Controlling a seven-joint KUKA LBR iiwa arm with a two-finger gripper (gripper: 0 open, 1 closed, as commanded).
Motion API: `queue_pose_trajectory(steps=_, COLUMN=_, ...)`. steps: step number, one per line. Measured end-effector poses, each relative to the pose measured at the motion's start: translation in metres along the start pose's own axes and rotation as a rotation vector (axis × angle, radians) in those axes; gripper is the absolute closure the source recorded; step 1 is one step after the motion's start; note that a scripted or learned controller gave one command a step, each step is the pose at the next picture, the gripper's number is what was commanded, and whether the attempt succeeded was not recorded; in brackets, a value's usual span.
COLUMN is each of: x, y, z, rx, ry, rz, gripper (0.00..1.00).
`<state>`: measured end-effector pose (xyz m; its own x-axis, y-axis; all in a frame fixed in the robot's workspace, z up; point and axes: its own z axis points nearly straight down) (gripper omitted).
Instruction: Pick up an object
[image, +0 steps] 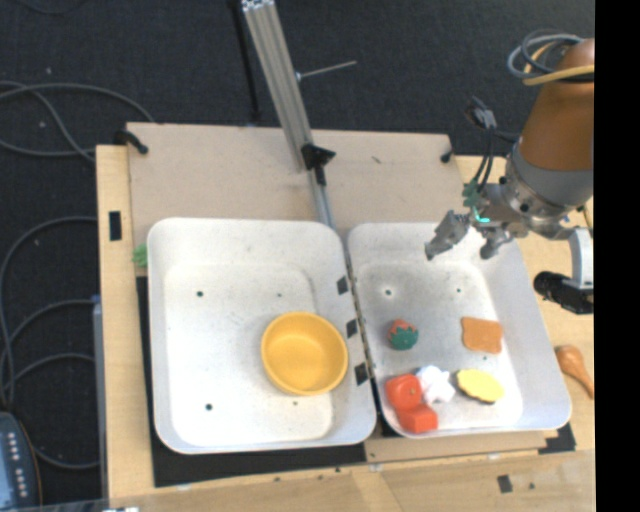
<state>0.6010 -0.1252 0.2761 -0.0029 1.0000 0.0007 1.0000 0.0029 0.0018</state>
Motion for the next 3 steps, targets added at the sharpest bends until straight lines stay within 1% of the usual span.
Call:
queue_pose_trajectory(steps=1, x=-0.005, y=0.0, z=0.063, rx=0.007, ry=-0.003, rz=0.004, gripper=0.0)
queue_pose_trajectory(steps=2, x=-0.013, y=0.001, z=0.123, rx=0.007, ry=-0.003, rz=0.005, gripper=0.0)
queue_pose_trajectory(steps=3, x=-0.015, y=-0.001, z=0.176, rx=0.006, ry=-0.003, rz=0.005, gripper=0.0)
